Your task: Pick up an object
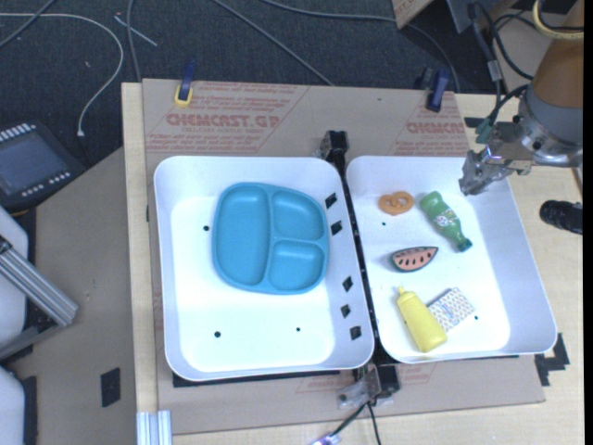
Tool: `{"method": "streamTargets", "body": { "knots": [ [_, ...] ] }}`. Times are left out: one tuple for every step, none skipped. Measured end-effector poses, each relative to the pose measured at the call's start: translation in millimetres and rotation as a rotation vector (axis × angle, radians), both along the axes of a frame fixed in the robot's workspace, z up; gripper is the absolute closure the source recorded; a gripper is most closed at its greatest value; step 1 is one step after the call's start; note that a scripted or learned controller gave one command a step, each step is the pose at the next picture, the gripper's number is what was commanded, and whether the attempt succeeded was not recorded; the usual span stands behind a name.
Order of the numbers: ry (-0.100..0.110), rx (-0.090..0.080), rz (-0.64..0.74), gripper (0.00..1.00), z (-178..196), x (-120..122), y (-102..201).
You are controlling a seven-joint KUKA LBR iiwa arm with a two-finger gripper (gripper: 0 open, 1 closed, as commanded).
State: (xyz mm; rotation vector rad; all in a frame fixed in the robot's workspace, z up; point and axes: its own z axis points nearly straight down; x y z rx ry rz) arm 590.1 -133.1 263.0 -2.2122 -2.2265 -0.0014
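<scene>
My gripper (473, 182) hangs over the right bin's (523, 248) upper right corner, at about two o'clock from the bin's middle, with nothing seen between its tips; how wide it stands I cannot tell. Just beside it, at seven o'clock, a green bottle (445, 220) lies tilted, with an orange pretzel (396, 203) to its nine o'clock. At the bin's middle sits a watermelon slice (413, 259). Toward six o'clock a yellow bottle (420, 320) lies next to a small checkered packet (450, 308). The left bin (185, 304) holds a blue divided plate (270, 237) in its upper half. Black clips (349, 286) line the seam between the bins; cables (111, 26) trail across the dark floor at eleven o'clock.
</scene>
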Motion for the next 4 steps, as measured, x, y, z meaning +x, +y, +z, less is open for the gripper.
{"method": "streamTargets", "body": {
  "knots": [
    [0.0,0.0,0.0,1.0,1.6,-10.7,55.7],
    [0.002,0.0,-0.001,1.0,-2.5,-22.8,105.7],
    [0.003,-0.001,-0.002,1.0,-22.3,-24.2,156.9],
    [-0.002,-0.001,-0.001,1.0,-18.2,-21.0,209.9]
  ]
}}
